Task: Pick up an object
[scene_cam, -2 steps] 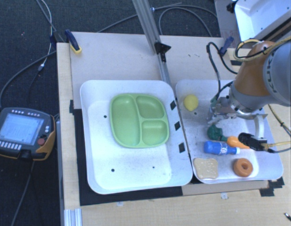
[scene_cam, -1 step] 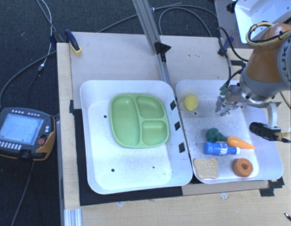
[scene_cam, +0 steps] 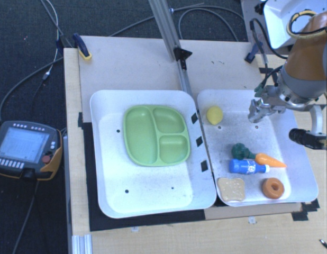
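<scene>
The right bin (scene_cam: 274,131) holds several small objects: a yellow ball (scene_cam: 215,115) at its far left, a dark green broccoli piece (scene_cam: 239,151), an orange carrot (scene_cam: 271,161), a blue bottle with a white cap (scene_cam: 247,166), a slice of toast (scene_cam: 232,189) and a brown doughnut (scene_cam: 273,188). My gripper (scene_cam: 257,112) hangs over the far part of this bin, right of the ball and above the other objects. Nothing shows between its fingers.
The left bin (scene_cam: 108,142) carries a green three-compartment plate (scene_cam: 156,134). A slanted metal post (scene_cam: 169,25) rises behind the bins. A teach pendant (scene_cam: 26,150) lies off the bench at the left. Cables run across the dark floor.
</scene>
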Robot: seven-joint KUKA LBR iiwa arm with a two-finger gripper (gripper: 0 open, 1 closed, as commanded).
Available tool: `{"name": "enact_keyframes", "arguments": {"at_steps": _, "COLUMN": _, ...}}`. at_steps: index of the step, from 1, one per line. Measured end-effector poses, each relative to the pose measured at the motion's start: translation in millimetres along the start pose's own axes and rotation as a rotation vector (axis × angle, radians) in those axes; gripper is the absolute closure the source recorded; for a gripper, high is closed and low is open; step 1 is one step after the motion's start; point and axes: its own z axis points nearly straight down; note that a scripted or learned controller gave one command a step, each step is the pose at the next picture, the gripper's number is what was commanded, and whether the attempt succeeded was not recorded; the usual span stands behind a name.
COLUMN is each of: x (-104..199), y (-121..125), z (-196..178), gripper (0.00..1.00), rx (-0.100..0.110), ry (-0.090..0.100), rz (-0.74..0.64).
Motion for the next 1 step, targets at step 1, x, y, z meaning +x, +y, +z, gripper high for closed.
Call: {"name": "enact_keyframes", "arguments": {"at_steps": 1, "x": 51.5, "y": 0.7, "z": -15.0, "gripper": 1.0, "rx": 0.003, "ry": 0.002, "rz": -0.004}}
